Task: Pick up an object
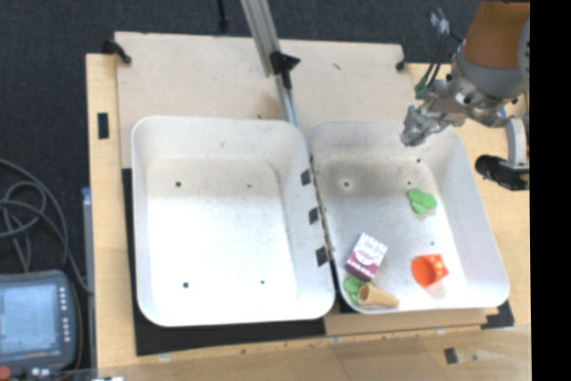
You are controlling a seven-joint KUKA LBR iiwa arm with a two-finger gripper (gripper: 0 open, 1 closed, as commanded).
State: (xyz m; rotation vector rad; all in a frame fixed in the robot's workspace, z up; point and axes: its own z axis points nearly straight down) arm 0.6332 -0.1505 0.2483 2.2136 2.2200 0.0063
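Observation:
My gripper (412, 136) hangs over the far right corner of the right bin (473, 183), with nothing visible between its fingers. Below it in that bin lie a green toy piece (422, 201), an orange cup-like toy (429, 269), a small purple and white carton (366, 255), a tan cone (377, 297) and a small green piece (353, 287) by the near rim. The gripper is well clear of all of them.
The left bin (143, 192) sits beside the right one, with black clips along their shared wall. A slanted aluminium pole (254, 4) rises behind the bins. A tablet (36, 317) sits at the lower left, off the bench.

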